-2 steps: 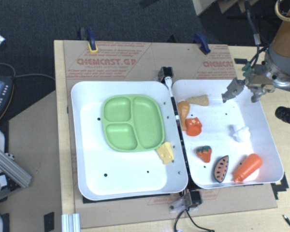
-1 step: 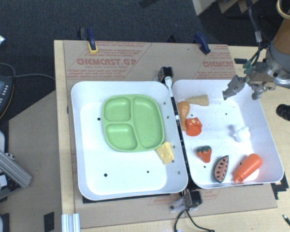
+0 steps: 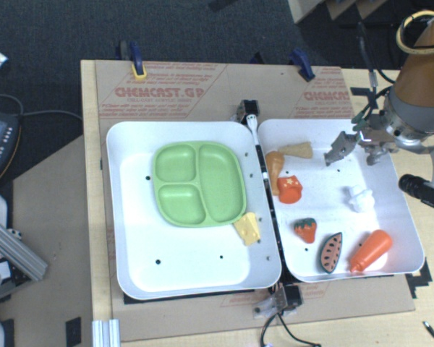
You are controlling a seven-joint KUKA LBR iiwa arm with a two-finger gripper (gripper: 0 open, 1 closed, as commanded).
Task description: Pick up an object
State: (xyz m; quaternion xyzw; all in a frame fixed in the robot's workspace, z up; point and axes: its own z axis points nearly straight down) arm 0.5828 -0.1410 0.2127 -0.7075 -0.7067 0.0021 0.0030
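The right bin (image 3: 401, 215) holds several toy foods: a tan bread wedge (image 3: 296, 150), an orange piece (image 3: 275, 166) by the left wall, a red pepper (image 3: 290, 188), a strawberry (image 3: 305, 229), a watermelon slice (image 3: 331, 252), a carrot (image 3: 369, 250) and a small white object (image 3: 359, 198). My gripper (image 3: 356, 152) hangs over the upper part of this bin, right of the bread wedge and above the white object. It is open, with nothing between its fingers (image 3: 339, 150).
The left bin (image 3: 130, 251) carries a green divided plate (image 3: 200, 183) and a yellow cheese piece (image 3: 247, 228) at the plate's lower right corner. Clamps (image 3: 137, 65) grip the board's far edge. A black fitting (image 3: 248, 110) sits between the bins.
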